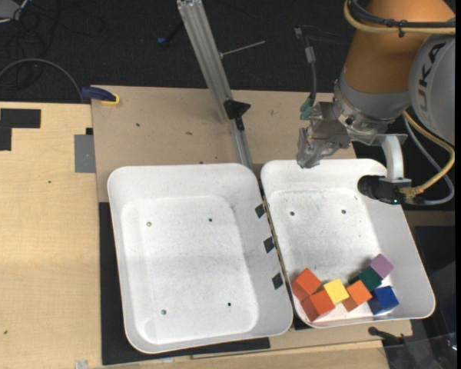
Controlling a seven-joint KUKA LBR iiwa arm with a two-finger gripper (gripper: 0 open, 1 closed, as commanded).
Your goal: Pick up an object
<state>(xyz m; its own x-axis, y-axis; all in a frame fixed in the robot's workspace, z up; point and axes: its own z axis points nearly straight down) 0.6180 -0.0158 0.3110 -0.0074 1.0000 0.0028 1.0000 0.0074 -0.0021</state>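
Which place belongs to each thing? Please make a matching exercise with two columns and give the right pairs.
Things:
1. gripper
2. purple block
3. blue block
4. yellow block

Places:
A. between the orange blocks, near edge of the right bin
B. over the far edge of the right bin
C. near right corner, closest to the bin's rim
D. farthest back in the cluster of blocks

Pairs: 1-B, 2-D, 3-C, 4-A

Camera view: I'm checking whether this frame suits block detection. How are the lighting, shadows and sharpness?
Camera view: even light on both bins, with a soft shadow across the left bin floor; the coloured blocks in the right bin read crisp, without glare; the gripper looks slightly soft; the background beyond the bench is dark.
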